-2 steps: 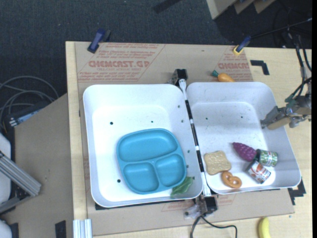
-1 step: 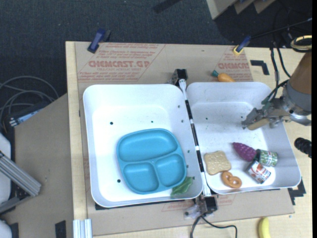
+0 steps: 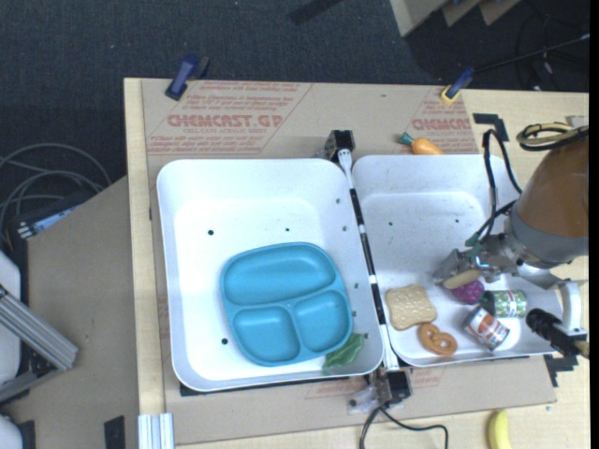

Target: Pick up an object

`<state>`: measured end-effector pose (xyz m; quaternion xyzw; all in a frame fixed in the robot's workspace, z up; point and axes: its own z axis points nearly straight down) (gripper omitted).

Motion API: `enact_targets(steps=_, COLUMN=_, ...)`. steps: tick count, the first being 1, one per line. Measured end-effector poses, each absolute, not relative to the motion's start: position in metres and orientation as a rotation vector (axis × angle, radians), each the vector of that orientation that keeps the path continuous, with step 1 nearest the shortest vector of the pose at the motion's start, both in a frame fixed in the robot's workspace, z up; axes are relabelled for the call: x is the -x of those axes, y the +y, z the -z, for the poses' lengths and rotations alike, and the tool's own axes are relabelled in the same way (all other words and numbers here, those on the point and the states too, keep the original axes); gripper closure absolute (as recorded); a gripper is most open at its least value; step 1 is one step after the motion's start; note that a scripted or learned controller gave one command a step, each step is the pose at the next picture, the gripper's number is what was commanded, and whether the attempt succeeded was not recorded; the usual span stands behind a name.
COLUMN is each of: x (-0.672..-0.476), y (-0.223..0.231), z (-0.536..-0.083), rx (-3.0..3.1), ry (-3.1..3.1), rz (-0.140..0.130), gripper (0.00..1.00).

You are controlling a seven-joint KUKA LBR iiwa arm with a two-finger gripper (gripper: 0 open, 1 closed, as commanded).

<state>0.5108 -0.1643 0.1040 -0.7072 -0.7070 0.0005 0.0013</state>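
Gripper [image 3: 465,267], grip state impossible to tell, is hovering over crowded purple toy [image 3: 469,291]; bread slice [image 3: 411,306] just beside is risking a fumbled grab.

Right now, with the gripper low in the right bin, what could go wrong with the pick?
1. The gripper sits among crowded items: the purple piece, can and green-labelled can lie close together, so it may nudge or grab the wrong one.
2. The toast and pretzel lie flat, likely hard to grip.
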Motion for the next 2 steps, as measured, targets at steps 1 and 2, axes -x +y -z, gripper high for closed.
enact_targets(steps=1, x=-0.493, y=-0.166, z=-0.084, rx=2.220, ry=-2.219, rz=-0.001, gripper=0.00)
enact_targets(steps=2, x=-0.495, y=-0.166, z=-0.095, rx=2.224, ry=-2.222, rz=0.002, gripper=1.00)
